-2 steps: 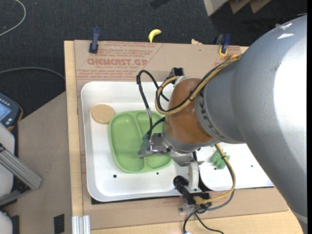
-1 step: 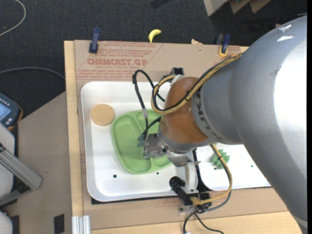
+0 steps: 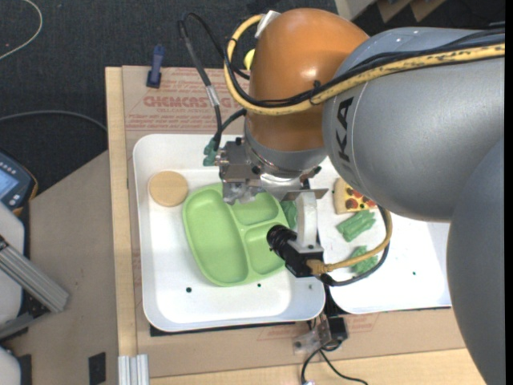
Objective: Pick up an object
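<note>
My claw [image 3: 255,189] hangs low over the pale-green, sectioned plastic tray [image 3: 228,237], likely seeking its rim; spread or pinched, I cannot tell; the round tan wooden disc [image 3: 168,188] lies apart.

dark carpet floor [image 3: 80,22], wooden bench [image 3: 128,239]

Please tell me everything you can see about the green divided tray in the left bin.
The green divided tray is light green and looks like smooth plastic. It has rounded corners, a raised rim, one long compartment and two smaller ones. It lies flat, turned at an angle, on the floor of the left bin. The gripper hangs over its right part and hides it. A round tan disc lies apart from it.
</note>
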You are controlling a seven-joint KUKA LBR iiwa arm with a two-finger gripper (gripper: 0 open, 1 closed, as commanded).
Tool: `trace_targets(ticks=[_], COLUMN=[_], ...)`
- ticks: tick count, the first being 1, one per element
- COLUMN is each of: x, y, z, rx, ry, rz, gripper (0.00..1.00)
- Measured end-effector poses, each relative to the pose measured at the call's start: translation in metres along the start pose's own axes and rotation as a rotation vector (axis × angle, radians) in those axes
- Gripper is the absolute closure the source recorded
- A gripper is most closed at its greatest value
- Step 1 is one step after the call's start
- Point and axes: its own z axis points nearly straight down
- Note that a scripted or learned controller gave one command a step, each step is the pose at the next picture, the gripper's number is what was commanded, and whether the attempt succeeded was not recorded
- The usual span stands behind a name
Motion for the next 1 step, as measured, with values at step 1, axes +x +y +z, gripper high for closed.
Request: trace_targets(ticks=[1], x=[0.0301], y=[-0.0084], z=[0.1856], rx=[0.027], ry=[-0.014], rz=[0.008], gripper=[1.0])
